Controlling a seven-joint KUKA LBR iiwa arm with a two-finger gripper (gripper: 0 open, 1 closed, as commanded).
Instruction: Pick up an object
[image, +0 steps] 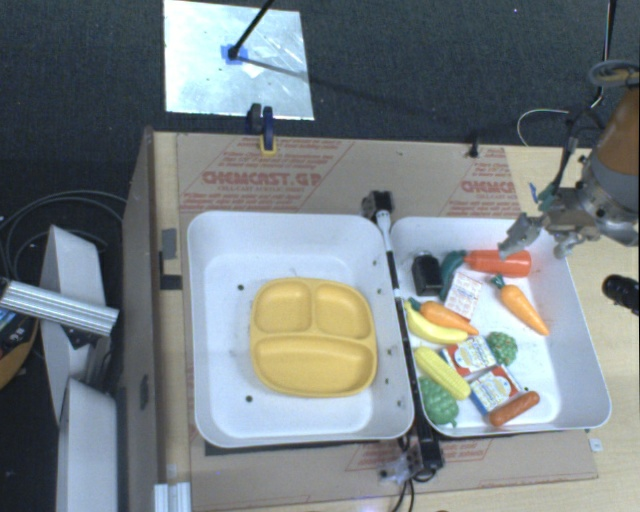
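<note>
Toy food in the right bin (585, 385), with my gripper (541, 232) hovering over its far edge.

Nearest the camera I see a red sausage (514, 408), a small carton (488, 386) and a corn cob (440, 372); behind them lie a banana (432, 324), broccoli (502, 347) and two carrots (523, 309). A red-orange piece (497, 263) sits just below my gripper, whose fingers look spread and hold nothing. The left bin (215, 300) carries a yellow divided plate (312, 336).

Grey arm (612, 195), orange band (618, 148)
</note>
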